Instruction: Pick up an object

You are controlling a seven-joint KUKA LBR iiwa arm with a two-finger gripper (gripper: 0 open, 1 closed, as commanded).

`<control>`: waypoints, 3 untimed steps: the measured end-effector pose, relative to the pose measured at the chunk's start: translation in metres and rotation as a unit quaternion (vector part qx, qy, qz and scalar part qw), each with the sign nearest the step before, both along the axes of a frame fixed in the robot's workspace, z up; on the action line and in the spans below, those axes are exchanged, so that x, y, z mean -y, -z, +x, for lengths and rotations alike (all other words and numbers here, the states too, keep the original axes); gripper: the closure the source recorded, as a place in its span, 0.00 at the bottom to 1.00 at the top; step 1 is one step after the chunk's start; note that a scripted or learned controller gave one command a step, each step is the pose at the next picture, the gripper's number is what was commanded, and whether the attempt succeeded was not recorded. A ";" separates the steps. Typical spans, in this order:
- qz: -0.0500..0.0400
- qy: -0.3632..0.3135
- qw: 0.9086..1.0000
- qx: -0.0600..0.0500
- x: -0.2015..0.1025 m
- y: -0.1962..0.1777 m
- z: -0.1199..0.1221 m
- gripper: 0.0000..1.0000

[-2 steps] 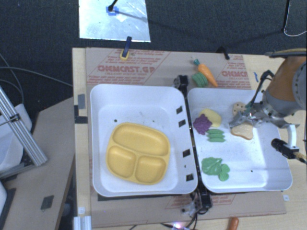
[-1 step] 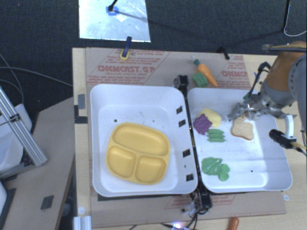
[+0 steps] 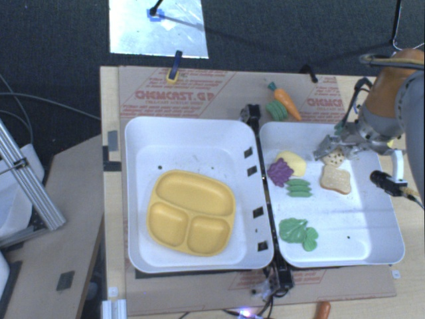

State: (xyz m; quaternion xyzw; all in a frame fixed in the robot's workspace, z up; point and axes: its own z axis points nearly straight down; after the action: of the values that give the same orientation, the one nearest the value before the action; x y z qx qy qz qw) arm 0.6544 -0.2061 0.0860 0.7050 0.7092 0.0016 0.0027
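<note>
My gripper (image 3: 330,153) hangs low over the back of the right bin (image 3: 372,244), reaching in from the right. Just under its tip lies a small brown dotted cracker (image 3: 337,159); I cannot tell whether it touches it. A slice of toast (image 3: 335,179) lies just in front of that. Toward the bin's left side sit a pale yellow lump (image 3: 293,163), a purple bunch of grapes (image 3: 279,172) and a green pea pod (image 3: 299,189). A leafy green piece (image 3: 298,233) lies near the front.
The left bin (image 3: 143,138) holds a yellow divided plate (image 3: 191,211). A toy carrot (image 3: 285,101) with green leaves lies on the cardboard behind the right bin. A blue and yellow clamp (image 3: 174,68) stands at the bench's back edge.
</note>
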 end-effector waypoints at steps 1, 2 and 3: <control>-0.001 -0.002 1.000 0.001 0.000 -0.012 0.000 1.00; 0.000 -0.002 1.000 0.006 -0.053 -0.152 0.018 1.00; 0.002 0.005 1.000 -0.007 -0.026 -0.064 -0.059 1.00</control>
State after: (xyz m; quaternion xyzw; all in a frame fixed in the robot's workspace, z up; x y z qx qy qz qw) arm 0.5954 -0.1801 0.1500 0.7084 0.7058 -0.0026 -0.0036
